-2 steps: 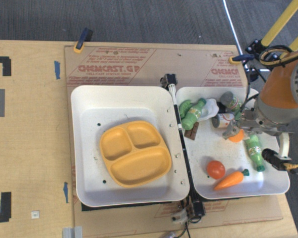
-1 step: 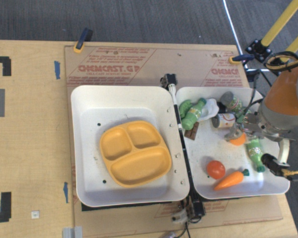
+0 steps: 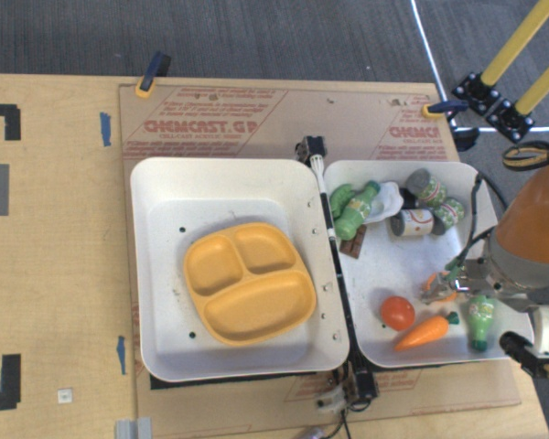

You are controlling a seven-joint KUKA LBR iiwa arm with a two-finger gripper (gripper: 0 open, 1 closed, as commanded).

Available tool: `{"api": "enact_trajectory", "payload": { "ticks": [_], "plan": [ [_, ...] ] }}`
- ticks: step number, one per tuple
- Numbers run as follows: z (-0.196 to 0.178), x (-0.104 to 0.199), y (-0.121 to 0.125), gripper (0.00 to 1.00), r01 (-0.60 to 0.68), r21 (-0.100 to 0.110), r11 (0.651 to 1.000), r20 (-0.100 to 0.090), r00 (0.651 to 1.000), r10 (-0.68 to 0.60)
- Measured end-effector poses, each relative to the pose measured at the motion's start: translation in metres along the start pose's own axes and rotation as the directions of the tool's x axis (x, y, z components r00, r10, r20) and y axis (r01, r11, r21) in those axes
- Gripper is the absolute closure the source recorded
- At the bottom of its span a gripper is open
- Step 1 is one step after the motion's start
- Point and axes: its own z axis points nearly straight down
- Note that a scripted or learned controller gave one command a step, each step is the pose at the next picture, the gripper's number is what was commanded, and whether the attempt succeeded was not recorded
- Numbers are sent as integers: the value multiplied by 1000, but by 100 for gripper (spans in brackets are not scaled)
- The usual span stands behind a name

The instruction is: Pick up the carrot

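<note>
Pincer [image 3: 457, 286], grip state unclear, hovers just above-right of the carrot [image 3: 422, 331].

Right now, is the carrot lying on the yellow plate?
No, the carrot lies in the right bin, beside the tomato, while the plate sits in the left bin.

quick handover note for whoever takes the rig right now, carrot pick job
Gripper: low over the right bin, near its right side; whether it is open or shut cannot be made out, and nothing shows between its fingers.
Carrot: lying flat near the right bin's front edge, just front-left of the gripper, with a tomato right beside it on the left and a green bottle to its right.
Left bin: holds a yellow tray.
Done: arm is over the correct bin.
Left: grasp the carrot and lift it.
</note>
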Motion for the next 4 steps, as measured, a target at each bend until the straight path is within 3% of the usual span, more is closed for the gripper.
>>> {"api": "enact_trajectory", "payload": {
  "ticks": [1, 2, 3, 4],
  "plan": [
    [1, -18, 38, 100, 145, 0, 989, 2, 989, -145],
    [5, -18, 34, 0, 143, 8, 990, 0, 990, -143],
    [5, 31, 100, 0, 329, 7, 944, -2, 944, -329],
    [5, 39, 22, 0, 705, 7, 709, -6, 709, -705]
  ]
}}
